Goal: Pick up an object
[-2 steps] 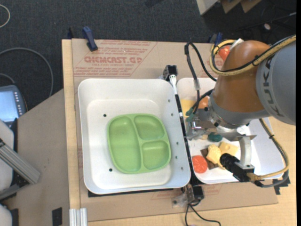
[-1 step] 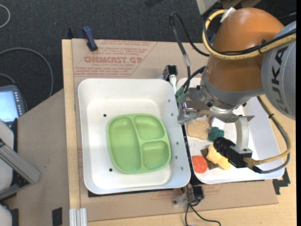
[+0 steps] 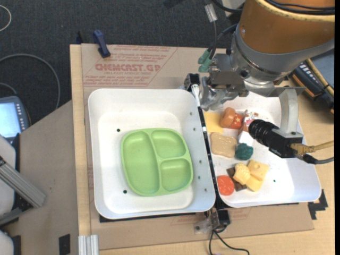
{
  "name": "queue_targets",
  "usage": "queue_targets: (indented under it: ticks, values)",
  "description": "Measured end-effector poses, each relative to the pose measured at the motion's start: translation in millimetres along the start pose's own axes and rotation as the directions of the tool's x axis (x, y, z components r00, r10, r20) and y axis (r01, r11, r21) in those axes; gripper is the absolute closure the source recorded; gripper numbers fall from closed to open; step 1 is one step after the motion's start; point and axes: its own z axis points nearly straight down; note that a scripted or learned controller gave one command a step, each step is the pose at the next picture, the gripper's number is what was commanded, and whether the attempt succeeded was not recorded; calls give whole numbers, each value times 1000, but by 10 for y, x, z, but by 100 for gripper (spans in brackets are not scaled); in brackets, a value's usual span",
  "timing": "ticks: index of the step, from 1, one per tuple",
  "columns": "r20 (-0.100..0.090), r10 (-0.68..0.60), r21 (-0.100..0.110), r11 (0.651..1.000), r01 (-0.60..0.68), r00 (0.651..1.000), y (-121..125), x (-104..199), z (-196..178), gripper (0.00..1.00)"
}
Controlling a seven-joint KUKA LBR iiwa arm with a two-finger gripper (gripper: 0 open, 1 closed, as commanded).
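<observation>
We see two white bins side by side on the desk (image 3: pixel 133 62), which is covered with a printed cardboard sheet. The left bin (image 3: pixel 101 105) holds a single thing, a green divided plate (image 3: pixel 156 161), lying flat near its middle.

The right bin (image 3: pixel 297 187) holds all the small pieces. An orange piece (image 3: pixel 231 118) sits toward the far end, with a flat pale yellow slice (image 3: pixel 213 122) just to its left against the wall the bins share. Below them lies a tan slab (image 3: pixel 223 144), and a teal ball (image 3: pixel 244 151) touches its right side. Nearer the front is a tight cluster: a red round piece (image 3: pixel 225 185), a small brown piece (image 3: pixel 232 173) and two yellow pieces (image 3: pixel 255 173).

The arm (image 3: pixel 287 25) comes in from the right and hangs over the far part of the right bin. Its gripper (image 3: pixel 212 97) is at the bin's far left corner, just above the pale yellow slice and near the orange piece. Whether it is wide or narrow we cannot tell, and we see nothing held in it.

A blue clamp (image 3: pixel 101 43) grips the desk's far edge.
</observation>
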Motion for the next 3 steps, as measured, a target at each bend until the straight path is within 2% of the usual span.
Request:
queue_targets:
  ticks: [1,2,3]
  values:
    - [8,2,27,1000,-2,1000,73,501,989,100]
    - [2,2,10,1000,-2,1000,-13,782,321,100]
    - [9,4,26,1000,-4,1000,-35,975,1119,100]
